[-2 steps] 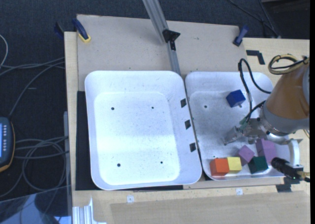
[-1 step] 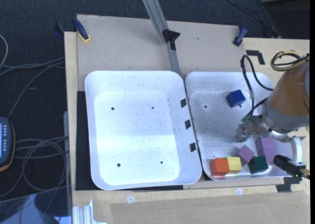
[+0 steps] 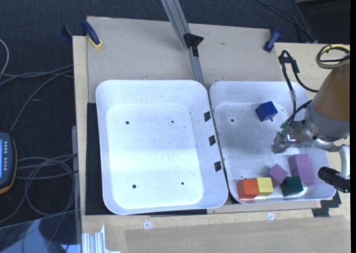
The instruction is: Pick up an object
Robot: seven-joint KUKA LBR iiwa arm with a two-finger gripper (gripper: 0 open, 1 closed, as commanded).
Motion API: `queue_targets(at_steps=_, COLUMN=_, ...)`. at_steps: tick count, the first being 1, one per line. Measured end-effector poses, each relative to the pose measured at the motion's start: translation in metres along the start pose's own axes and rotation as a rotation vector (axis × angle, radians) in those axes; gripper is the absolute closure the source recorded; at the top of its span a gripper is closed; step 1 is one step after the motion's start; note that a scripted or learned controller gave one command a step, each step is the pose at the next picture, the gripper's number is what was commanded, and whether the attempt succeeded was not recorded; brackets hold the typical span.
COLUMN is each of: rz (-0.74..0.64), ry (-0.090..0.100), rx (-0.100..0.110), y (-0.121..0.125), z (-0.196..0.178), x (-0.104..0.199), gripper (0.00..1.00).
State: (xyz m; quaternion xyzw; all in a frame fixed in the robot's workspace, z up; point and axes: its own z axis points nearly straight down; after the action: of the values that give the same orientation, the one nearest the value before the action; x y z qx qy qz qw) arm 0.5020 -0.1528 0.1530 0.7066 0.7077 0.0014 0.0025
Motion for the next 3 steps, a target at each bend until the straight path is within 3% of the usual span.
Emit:
queue_targets(at_steps=2, rz=-0.001, ry=-0.001, rx=-0.002, y=0.005, z=-0.108, x=0.003, gripper=1.00)
queue_targets(at_steps=3, rz=-0.004, ry=0.004, rx=0.006, y=0.013, z=-0.102, x=0.053, gripper=1.00)
